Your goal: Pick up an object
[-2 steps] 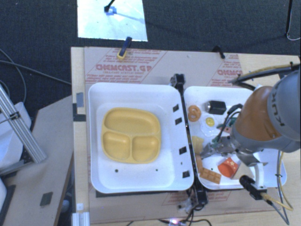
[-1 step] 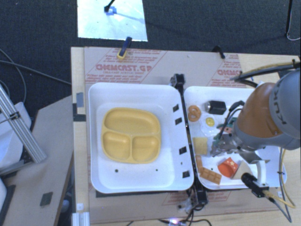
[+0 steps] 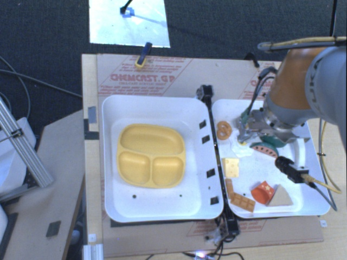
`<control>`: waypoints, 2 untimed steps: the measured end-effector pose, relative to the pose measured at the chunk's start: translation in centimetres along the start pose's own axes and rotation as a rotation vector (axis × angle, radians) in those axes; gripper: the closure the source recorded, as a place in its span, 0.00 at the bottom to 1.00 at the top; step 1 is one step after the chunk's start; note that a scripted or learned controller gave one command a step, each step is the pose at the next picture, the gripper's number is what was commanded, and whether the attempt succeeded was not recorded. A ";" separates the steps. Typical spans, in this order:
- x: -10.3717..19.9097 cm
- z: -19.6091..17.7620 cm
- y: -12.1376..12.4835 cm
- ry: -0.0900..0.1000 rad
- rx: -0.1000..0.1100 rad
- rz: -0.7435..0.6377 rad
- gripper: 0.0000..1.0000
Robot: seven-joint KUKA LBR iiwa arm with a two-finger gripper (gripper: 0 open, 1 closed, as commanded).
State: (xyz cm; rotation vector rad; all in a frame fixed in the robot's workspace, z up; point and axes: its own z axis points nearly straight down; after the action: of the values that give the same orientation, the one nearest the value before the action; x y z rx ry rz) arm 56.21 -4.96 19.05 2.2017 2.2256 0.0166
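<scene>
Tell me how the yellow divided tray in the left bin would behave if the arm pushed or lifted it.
The yellow tray looks like rigid moulded plastic, so it would probably keep its shape. It lies flat and wide on the left bin, so a push would likely slide it, not tip it. Its smooth low rim may slip from a two-finger pinch.

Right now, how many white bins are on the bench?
2. The left bin holds a yellow divided tray. The right bin holds small toy food items, and the gripper is over its upper part.
</scene>
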 end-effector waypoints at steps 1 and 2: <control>3.2 0.6 -5.9 0.003 0.018 0.005 1.00; -3.0 0.5 -7.6 0.000 0.015 0.015 1.00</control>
State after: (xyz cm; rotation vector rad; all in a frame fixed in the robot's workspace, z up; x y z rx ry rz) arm 48.61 -8.08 18.41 2.2257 2.2167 0.0000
